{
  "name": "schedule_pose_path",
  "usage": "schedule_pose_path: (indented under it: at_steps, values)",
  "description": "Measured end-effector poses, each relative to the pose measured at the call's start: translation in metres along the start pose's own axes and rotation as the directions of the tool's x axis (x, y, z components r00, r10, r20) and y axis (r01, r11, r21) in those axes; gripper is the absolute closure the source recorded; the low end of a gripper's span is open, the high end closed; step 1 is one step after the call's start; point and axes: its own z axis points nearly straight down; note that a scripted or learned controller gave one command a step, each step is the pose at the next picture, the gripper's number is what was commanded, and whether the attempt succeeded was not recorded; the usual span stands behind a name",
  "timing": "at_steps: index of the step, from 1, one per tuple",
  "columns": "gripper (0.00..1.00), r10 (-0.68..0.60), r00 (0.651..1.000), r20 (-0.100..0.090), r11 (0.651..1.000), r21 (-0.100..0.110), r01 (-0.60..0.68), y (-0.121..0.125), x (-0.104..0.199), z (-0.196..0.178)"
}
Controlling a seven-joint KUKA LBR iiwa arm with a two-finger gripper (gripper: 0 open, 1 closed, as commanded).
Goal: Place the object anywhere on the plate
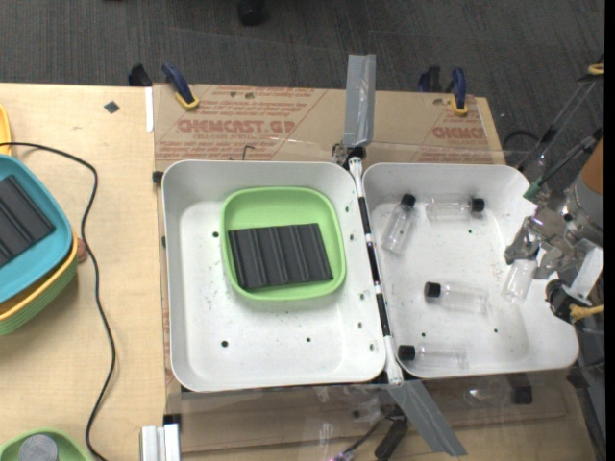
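Observation:
A green square plate [332, 221] with a dark ribbed pad [280, 255] on it lies in the left bin [192, 286]. Several clear vials with black caps lie in the right bin [480, 248]: one [395, 227] near the divider, one [450, 206] at the back, one [457, 297] in the middle, one [434, 356] at the front edge. My gripper [531, 249] hangs over the right side of that bin, far from the plate. Another clear vial [519, 279] sits right beside or under it; whether it is held is unclear.
A metal divider [370, 257] runs between the two bins. Cardboard [250, 123] clamped with blue and yellow clips lies behind them. A blue and yellow stack of containers [34, 248] and a black cable [96, 286] sit on the wooden bench at left.

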Motion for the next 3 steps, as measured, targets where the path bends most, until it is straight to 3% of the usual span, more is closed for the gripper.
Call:
schedule_pose_path:
  at_steps: [1,2,3]
  values:
    - [0.0,0.0,1.0,0.0,1.0,0.0,0.0,0.0,0.0,0.0]
    - [0.0,0.388,0.921,0.0,0.921,0.0,-0.388,0.005,-0.029,-0.06]
    - [0.0,0.584,0.812,0.001,0.812,0.001,-0.584,0.021,-0.035,-0.066]
